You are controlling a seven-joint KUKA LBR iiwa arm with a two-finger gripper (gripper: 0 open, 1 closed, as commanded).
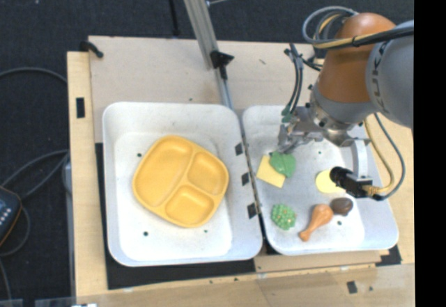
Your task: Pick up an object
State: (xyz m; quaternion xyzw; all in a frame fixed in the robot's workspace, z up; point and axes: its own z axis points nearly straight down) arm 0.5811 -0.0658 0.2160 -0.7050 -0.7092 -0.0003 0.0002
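Left of the seam between the bins, the left bin point(122, 124) held a smooth yellow compartment tray point(180, 179). Right of the seam, the right bin point(380, 229) held a yellow wedge point(270, 174), green leaf point(283, 162), knobbly green ball point(283, 216), drumstick point(315, 221), brown lump point(341, 206) and yellow disc point(326, 181). Over the leaf hung the gripper point(291, 138); its grip could not be told.

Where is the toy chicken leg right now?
The chicken leg lies in the right bin, near its front edge. A small brown piece touches its upper end, and a bumpy green ball sits to its left.
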